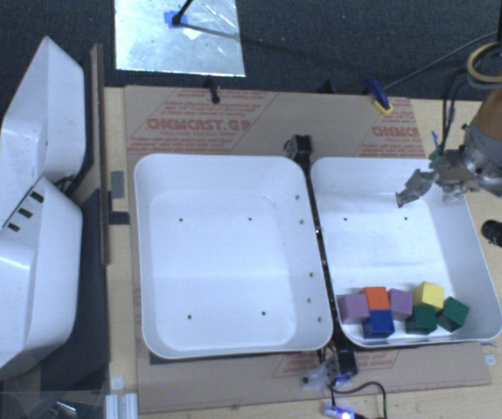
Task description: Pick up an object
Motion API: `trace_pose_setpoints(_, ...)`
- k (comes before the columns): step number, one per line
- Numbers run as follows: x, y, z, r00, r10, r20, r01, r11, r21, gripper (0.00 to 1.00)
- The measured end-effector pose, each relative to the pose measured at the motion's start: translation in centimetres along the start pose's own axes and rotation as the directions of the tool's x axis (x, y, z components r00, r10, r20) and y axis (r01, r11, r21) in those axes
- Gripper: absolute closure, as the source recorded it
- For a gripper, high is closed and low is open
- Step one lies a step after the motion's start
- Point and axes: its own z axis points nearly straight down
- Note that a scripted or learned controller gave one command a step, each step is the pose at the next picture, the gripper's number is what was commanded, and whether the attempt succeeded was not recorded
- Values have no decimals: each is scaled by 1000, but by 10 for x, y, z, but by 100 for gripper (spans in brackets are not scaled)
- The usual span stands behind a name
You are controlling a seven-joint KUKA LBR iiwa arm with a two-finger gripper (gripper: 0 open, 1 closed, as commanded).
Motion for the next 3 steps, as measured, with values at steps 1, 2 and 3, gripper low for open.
trace_pose_setpoints(1, 29, -60, -8, 1000, 0, -1, 0, 1000, 1, 0)
trace_pose_setpoints(2, 40, -104, 1, 1000, 1, -1, -1, 1000, 2, 0)
trace_pose_setpoints(3, 40, -103, -10, 1000, 0, 0, 0, 1000, -1, 100)
